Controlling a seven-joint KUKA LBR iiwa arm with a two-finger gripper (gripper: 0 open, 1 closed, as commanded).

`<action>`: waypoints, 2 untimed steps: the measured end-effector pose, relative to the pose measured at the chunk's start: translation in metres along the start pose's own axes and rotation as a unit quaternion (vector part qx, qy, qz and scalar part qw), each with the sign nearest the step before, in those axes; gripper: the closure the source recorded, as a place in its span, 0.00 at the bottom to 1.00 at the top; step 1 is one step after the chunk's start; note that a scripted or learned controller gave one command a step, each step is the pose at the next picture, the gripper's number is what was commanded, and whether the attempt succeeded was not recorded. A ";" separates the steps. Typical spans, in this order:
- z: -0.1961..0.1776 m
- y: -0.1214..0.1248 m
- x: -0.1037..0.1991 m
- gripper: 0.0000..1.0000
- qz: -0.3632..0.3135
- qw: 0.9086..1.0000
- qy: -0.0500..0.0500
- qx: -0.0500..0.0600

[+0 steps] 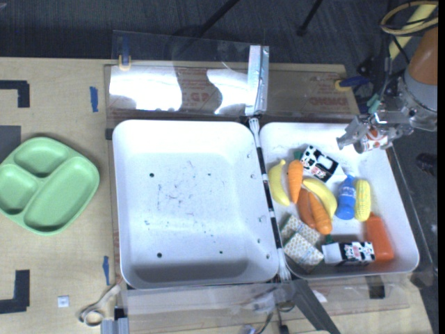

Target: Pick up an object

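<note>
Plastic by the look, so judged light, stiff and slippery, best pinched across its thick middle: spotted the carrot (pixel 295 179) beside a banana (pixel 278 184) in the crowded bin (pixel 409 255), claw (pixel 367 136) near its far edge, open or closed impossible to tell.

Two white bins (pixel 184 138), smooth plastic with a soft sheen, sit on a pale, matt wood-grain desk (pixel 55 89). A glossy green plastic divided plate (pixel 45 184) lies to their left. Shiny plastic toy food, among it a yellow banana (pixel 278 183) and an orange carrot (pixel 295 179), fills the right bin. Behind the bins stands a clear, reflective sheet (pixel 181 82).
</note>
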State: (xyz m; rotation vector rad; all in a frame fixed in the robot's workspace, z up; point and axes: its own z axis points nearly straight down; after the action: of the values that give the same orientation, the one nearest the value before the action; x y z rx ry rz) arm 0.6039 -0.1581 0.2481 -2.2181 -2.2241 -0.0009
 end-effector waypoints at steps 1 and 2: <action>0.034 -0.043 -0.018 0.00 -0.011 1.000 0.000 0.000; 0.065 -0.068 -0.004 0.00 -0.018 1.000 0.000 0.000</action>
State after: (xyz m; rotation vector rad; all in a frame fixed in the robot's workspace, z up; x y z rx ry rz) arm 0.5355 -0.1627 0.1830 -2.1785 -2.2629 -0.0005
